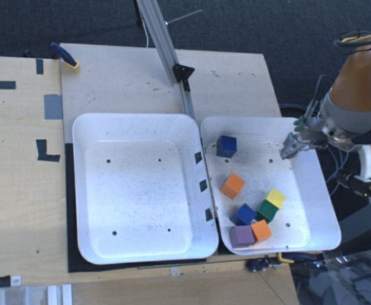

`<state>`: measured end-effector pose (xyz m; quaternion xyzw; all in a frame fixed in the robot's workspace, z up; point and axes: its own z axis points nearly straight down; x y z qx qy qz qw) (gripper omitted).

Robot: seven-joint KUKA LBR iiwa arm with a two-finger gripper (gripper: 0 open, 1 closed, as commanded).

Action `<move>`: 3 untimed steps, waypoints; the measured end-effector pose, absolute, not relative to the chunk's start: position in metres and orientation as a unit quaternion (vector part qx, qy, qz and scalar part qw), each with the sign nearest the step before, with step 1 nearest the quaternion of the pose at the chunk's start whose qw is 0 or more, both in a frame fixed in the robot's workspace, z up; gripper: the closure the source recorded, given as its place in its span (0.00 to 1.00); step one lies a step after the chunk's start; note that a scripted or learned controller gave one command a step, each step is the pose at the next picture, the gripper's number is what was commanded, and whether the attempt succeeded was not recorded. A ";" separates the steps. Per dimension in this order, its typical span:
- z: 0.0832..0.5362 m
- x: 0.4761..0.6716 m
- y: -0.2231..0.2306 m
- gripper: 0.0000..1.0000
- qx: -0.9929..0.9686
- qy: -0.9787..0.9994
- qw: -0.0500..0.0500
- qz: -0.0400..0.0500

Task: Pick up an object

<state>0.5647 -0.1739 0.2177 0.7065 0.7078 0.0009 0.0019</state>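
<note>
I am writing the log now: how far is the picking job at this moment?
Done: nothing is lifted; every cube, such as the blue cube and orange cube, lies in the right bin. In hand: the hand sits over that bin's right side. Left: the grasp and lift.

Blocks [246, 213] in right bin [312, 224], beside left bin [84, 132]

From my feed: arm [354, 94] has an orange dome-shaped section, then a grey ring at the wrist. Gripper [290, 149] is dull grey metal, small. Thin dark and green cables run along the wrist.
</note>
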 end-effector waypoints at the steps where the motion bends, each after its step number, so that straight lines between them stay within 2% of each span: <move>1: 0.228 0.569 -0.115 1.00 0.705 0.710 -0.001 0.001; 3: 0.245 0.593 -0.007 1.00 0.704 0.710 -0.001 0.001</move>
